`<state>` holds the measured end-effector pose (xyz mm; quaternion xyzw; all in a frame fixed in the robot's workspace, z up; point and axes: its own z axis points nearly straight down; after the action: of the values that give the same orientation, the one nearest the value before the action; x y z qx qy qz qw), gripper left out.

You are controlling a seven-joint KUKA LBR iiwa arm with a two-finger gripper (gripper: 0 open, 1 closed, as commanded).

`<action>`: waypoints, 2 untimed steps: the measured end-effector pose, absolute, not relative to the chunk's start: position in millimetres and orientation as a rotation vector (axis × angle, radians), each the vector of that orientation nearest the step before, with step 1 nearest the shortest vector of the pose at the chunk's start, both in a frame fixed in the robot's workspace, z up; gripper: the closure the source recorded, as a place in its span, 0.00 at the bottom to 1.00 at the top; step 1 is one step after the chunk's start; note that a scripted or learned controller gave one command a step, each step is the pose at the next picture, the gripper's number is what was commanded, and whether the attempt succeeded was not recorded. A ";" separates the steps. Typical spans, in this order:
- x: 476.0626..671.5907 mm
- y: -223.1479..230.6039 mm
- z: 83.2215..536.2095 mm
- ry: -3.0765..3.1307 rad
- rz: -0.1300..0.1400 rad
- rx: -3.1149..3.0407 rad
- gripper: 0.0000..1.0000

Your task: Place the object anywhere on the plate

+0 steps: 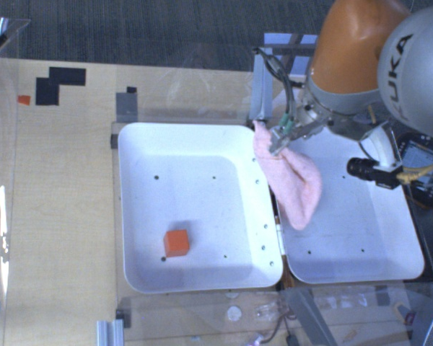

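Two white bins (195, 139) sit on the table (65, 193). One orange block (177, 243). One pink cloth (292, 182). One claw (281, 137).

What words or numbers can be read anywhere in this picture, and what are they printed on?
"UKA": dark letters on the grey arm at the upper right; the start of the word is cut off from view.
The small device at the right edge has a screen whose contents are too small and blurred to read.

At the upper right of the frame we read the dark letters "UKA" on the grey arm casing (411, 56). They are probably the tail of a longer brand name, since the first letter is cut off. We can read nothing else.
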<state>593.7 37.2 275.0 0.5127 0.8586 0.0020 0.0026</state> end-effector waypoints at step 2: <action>596.6 71.8 215.7 2.935 0.005 1.108 1.00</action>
<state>596.6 71.8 215.7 0.3532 0.9356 0.0015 0.0023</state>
